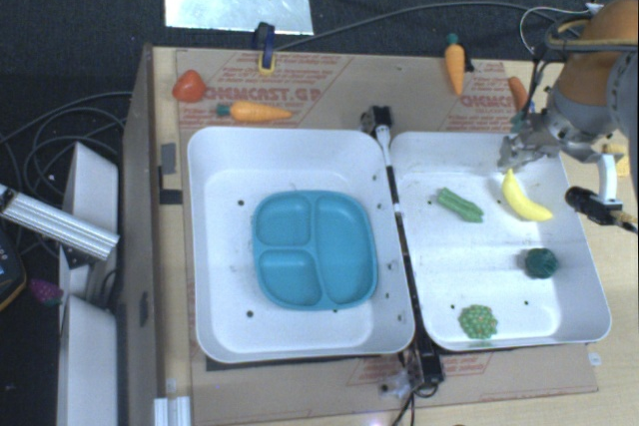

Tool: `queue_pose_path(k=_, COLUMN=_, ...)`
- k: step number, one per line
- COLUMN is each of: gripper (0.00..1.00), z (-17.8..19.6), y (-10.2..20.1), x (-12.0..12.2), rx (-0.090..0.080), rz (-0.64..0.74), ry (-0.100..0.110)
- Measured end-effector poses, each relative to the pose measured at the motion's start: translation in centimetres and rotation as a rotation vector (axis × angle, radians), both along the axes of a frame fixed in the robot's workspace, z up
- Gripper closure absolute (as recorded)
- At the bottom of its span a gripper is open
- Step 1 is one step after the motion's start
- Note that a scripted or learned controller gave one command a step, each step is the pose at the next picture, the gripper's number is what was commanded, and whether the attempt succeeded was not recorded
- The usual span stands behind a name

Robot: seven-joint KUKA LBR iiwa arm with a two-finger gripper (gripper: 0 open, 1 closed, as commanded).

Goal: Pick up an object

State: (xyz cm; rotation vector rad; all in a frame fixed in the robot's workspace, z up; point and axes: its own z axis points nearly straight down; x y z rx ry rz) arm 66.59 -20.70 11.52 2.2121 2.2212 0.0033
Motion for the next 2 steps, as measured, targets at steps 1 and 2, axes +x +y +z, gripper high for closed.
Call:
queue_pose_path(k=1, gripper=0.0, z=0.0, y=0.0, x=0.0, rx=0.0, rz=0.001, ry=0.0)
queue_pose_path(k=2, gripper=0.0, z=-1.4, y=0.0, x=-2.4, rx=0.002, rz=-0.003, ry=0.004)
